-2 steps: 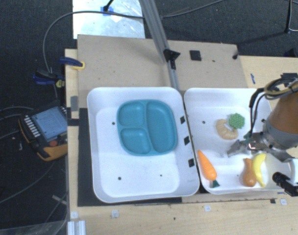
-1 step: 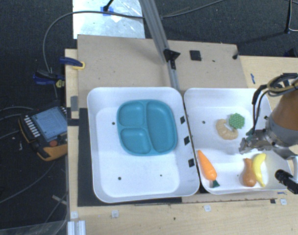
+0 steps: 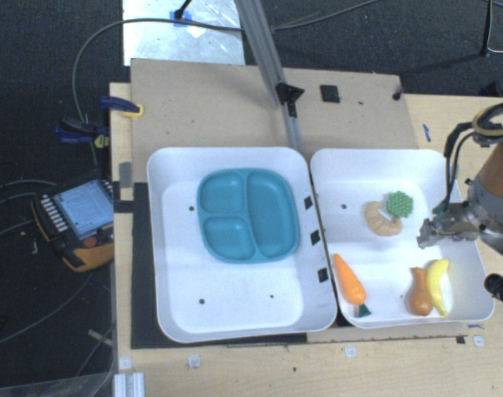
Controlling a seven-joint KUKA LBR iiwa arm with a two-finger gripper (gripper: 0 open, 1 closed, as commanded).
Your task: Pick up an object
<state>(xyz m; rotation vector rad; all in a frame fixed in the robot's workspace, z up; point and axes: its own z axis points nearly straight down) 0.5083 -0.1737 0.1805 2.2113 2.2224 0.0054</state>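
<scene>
Camera view puts your gripper (image 3: pixel 438 231) above the right bin (image 3: pixel 351 168), toy banana (image 3: pixel 438 285) just below. Whether it's clenched or released, you can't tell.

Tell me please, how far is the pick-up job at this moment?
Done: the arm has reached the right bin, and its end effector hangs near that bin's right wall. In hand: nothing seen; no object sits between its tips. Left: the whole grasp. The carrot, banana, broccoli and the tan piece all lie on the bin floor. The blue plate sits in the left bin.
</scene>
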